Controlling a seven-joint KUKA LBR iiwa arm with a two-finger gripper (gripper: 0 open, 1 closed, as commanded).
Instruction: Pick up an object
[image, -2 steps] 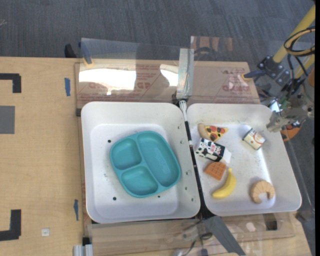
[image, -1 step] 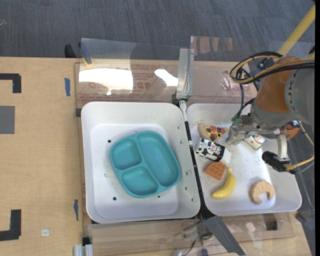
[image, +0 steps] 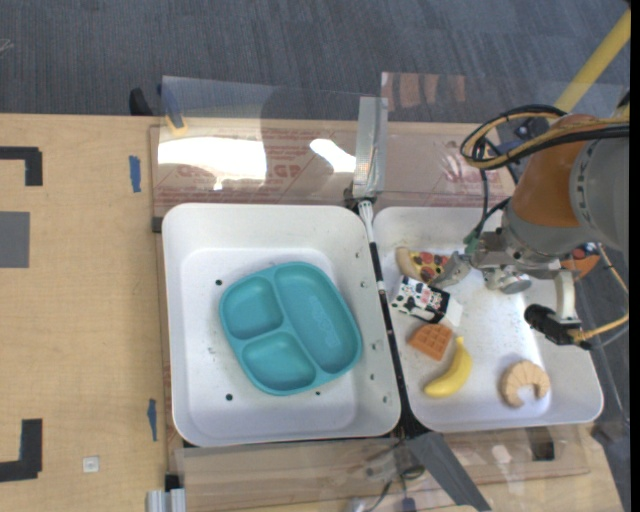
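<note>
Bench w/ two white bins. Left bin (image: 190, 300) holds a teal divided plate (image: 289, 327), three compartments. Right bin (image: 580, 400) holds the pickable items: banana (image: 452, 370) near front, waffle piece (image: 432, 341) just beside its upper end, croissant (image: 524, 382) at front right, black-and-white spotted item (image: 418, 298) by the divider, pizza slice (image: 422, 265) behind it. Arm (image: 570, 190) enters from right, over the right bin's rear; gripper (image: 505, 268) hangs near the pizza slice, open vs. closed: cannot tell.
</note>
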